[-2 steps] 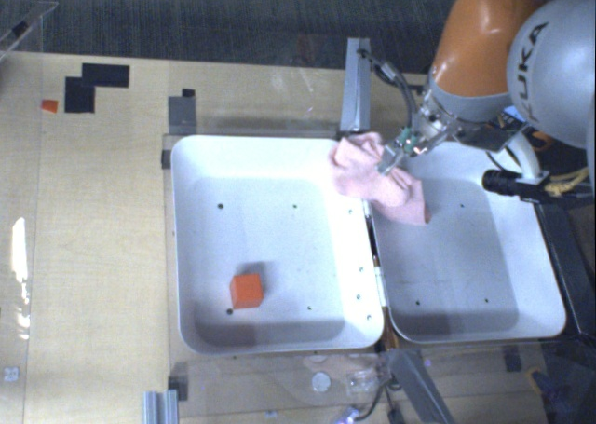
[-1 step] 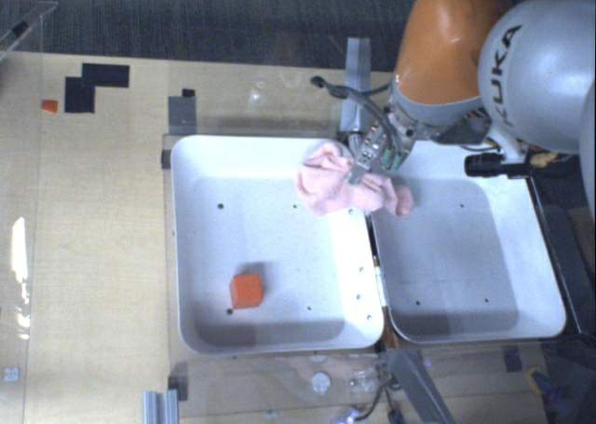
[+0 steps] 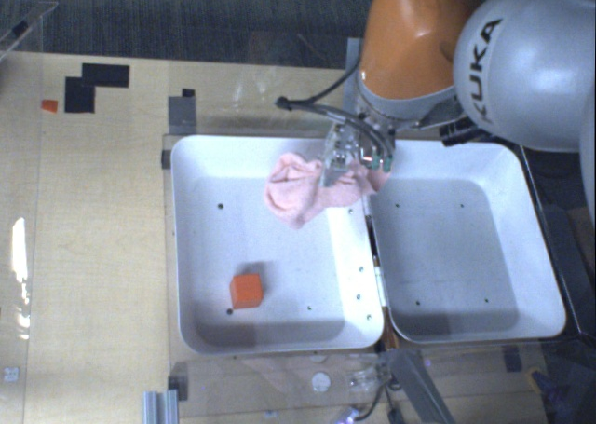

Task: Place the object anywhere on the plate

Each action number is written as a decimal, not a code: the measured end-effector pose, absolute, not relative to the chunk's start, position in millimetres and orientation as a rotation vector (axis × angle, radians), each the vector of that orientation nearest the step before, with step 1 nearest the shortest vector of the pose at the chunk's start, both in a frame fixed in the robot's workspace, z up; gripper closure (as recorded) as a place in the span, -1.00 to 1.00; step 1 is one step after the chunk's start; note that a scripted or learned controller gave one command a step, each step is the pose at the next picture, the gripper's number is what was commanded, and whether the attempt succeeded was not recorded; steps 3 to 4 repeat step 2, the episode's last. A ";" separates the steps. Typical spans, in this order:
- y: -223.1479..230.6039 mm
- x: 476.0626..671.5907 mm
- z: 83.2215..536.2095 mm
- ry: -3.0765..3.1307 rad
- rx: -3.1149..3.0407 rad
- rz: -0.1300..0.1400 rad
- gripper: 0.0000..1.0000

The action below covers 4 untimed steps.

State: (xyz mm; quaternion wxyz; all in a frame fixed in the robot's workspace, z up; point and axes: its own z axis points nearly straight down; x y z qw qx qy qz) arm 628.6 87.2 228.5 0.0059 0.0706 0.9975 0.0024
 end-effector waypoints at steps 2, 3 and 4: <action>136.1 613.1 226.4 3.133 -0.004 0.006 -1.00; 136.1 613.1 226.4 3.133 -0.004 0.006 -1.00; 136.1 613.1 226.4 3.133 -0.004 0.006 -1.00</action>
